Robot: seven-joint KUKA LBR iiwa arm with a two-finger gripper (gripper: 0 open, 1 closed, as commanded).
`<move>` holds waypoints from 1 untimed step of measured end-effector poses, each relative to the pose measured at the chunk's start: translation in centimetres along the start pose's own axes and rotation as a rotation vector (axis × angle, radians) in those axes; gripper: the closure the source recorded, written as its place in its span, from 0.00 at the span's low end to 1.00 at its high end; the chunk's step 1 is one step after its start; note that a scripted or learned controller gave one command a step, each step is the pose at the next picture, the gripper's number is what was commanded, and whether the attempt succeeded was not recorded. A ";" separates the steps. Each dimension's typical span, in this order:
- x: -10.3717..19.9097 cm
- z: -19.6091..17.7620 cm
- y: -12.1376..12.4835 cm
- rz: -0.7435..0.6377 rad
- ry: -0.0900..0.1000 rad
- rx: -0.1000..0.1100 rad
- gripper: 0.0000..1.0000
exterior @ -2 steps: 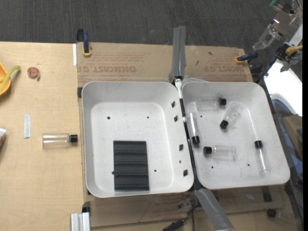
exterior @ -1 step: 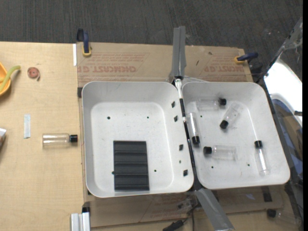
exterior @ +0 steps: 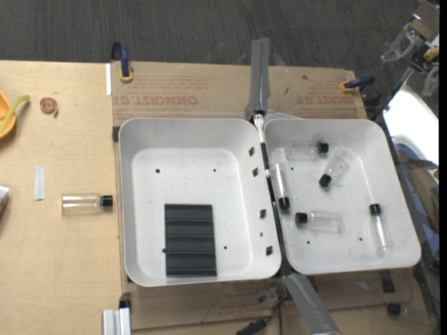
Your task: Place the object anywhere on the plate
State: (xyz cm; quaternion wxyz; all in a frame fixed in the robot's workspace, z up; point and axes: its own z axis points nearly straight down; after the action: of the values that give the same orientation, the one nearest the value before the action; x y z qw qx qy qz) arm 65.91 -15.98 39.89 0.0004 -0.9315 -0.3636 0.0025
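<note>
on the bench: you have two shallow white bins side by side, the left bin (exterior: 126, 187) and the right bin (exterior: 401, 208), on a brown cardboard sheet (exterior: 188, 93).
plate: a black ribbed rectangular plate (exterior: 189, 240) lies flat on the floor of the left bin, against its near wall. every place below is told from this plate.
objects: five clear plastic vials with black caps lie on their sides in the right bin, all to the right of the plate and none touching it.
nearest vial (exterior: 279, 181): just past the wall between the bins, lying along that wall, cap toward the near side.
second vial (exterior: 323, 220): further right, about level with the plate's far edge, cap pointing back toward the plate.
third vial (exterior: 335, 166) and fourth vial (exterior: 304, 150): right of the plate and further back, close to each other.
fifth vial (exterior: 379, 230): furthest right, near the right bin's outer wall.
stray vial (exterior: 84, 201): a sixth one lies on the bare wood left of the plate, outside the left bin, cap toward the plate.
gripper: you cannot tell its state. pale machine parts (exterior: 413, 42) sit far right of and behind the plate, past the right bin's far corner, too small to read.
plate load: nothing rests on it.
</note>
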 end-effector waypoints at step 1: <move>-7.6 -4.1 0.8 -0.164 0.001 -0.001 0.00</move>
State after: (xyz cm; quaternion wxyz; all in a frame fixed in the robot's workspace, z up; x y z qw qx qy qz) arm 60.88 -21.74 43.98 0.0002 -0.8985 -0.4389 0.0017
